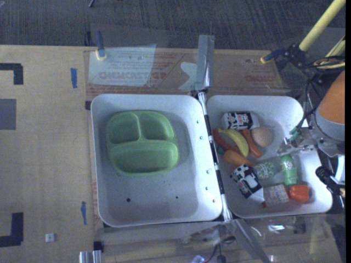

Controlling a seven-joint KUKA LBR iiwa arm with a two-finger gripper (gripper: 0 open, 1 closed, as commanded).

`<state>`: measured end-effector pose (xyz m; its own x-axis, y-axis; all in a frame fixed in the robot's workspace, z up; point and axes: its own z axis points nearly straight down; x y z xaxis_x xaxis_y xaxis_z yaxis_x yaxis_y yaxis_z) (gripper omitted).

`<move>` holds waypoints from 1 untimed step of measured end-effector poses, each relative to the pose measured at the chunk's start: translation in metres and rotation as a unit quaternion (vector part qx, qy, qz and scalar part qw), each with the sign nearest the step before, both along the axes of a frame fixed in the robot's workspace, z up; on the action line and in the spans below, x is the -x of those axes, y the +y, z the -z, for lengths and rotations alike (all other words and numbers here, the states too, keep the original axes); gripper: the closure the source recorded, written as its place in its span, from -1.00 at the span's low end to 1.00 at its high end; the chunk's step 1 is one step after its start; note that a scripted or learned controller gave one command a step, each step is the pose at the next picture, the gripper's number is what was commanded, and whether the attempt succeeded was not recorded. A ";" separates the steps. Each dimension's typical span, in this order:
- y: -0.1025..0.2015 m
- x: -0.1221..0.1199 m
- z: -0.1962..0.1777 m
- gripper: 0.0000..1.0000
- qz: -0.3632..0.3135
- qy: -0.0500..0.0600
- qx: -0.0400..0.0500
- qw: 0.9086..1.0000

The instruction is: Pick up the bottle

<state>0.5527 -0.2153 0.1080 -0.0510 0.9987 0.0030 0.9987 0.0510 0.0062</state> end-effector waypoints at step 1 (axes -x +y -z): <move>0.097 0.001 -0.119 1.00 -0.017 0.002 0.002 1.000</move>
